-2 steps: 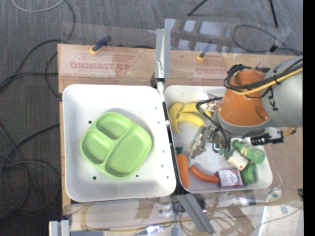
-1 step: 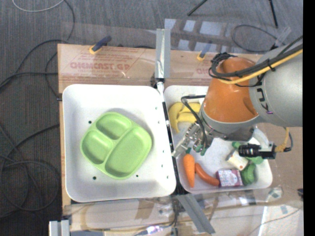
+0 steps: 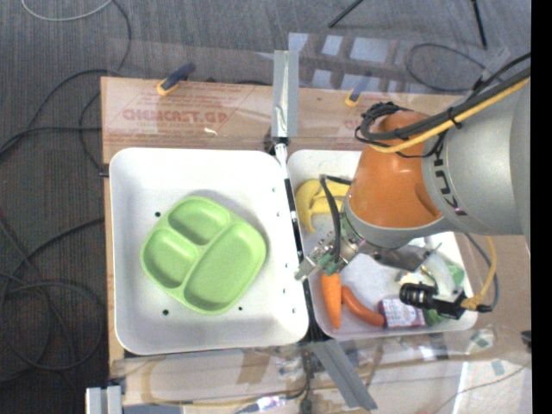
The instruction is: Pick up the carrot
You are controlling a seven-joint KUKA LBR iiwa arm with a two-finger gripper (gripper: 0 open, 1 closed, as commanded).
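Note:
The carrot [image 3: 331,300] is orange and tapered. It lies in the right bin [image 3: 302,172] near the front left corner, with its thick end pointing away from the front wall. My gripper [image 3: 324,260] hangs low over the bin's left side, right at the carrot's thick end. The arm's orange band and grey body hide the middle of the bin. I cannot make out whether anything sits between the gripper's tips.
A red-orange pepper-like piece [image 3: 363,310] lies just right of the carrot, with a purple packet [image 3: 402,316] beyond it. A yellow banana [image 3: 310,202] lies at the bin's back left. Something green [image 3: 450,276] shows at the right. The left bin [image 3: 129,317] holds a green divided plate [image 3: 204,254].

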